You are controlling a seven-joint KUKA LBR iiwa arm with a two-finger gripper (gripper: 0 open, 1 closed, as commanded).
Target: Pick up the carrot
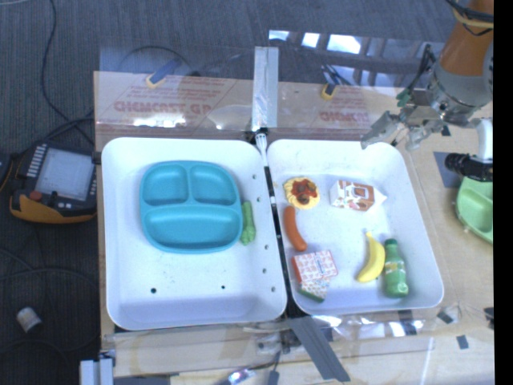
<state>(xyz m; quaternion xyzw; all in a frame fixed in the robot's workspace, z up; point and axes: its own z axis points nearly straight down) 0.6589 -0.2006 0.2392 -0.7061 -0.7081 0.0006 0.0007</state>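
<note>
The carrot point(295, 229) is a slim orange piece lying lengthwise near the left wall of the right bin point(417, 215), just below a round pizza toy point(302, 192). My gripper point(393, 138) hangs over the far right corner of that bin, well up and to the right of the carrot. Its two fingers stand spread apart, open, with nothing between them.
Also in the right bin are a small milk carton point(353, 195), a red patterned box point(314, 269), a banana point(370, 259) and a green bottle point(393, 269). In the left bin point(128, 287) a blue divided plate point(191, 205) has a green vegetable point(248, 222) beside it.
</note>
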